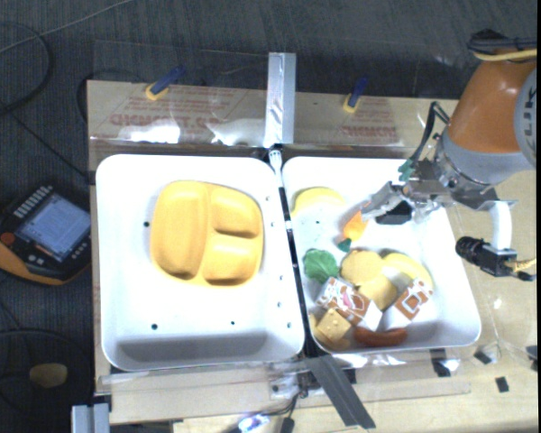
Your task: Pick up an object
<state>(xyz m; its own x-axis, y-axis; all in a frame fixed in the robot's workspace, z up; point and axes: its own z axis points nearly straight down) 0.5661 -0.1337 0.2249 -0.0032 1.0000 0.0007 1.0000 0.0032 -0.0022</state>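
Looking at the right bin [451, 242]: I see the objects heaped in its near half, with the far half mostly bare white floor.
Heap: a green piece [320, 263], two round yellow pieces [362, 265] [406, 267], two small cartons with red-and-white print [344, 301] [413, 300], a tan block [333, 329] and a dark red piece [380, 336] lie touching one another, packed toward the near wall.
Orange piece [353, 223]: it lies apart from the heap, just beyond it, near the middle of the bin.
Pale yellow piece [312, 198]: it sits in the far left corner, against the divider.
Gripper [385, 206]: it hangs over the far half of the right bin, just beside the orange piece; I cannot tell whether the claw is open or closed, and I see nothing between its tips.
Arm [491, 115]: it comes in over the bin's right rim, its orange band above the far right corner.
Room: the heap crowds the near wall and the divider; the bare floor lies under the wrist.
Left bin [117, 269]: a large yellow moulded tray [206, 231] lies at its centre, clear of all four walls.
Surroundings: a handheld pendant [41, 233] rests on the floor left of the bench.
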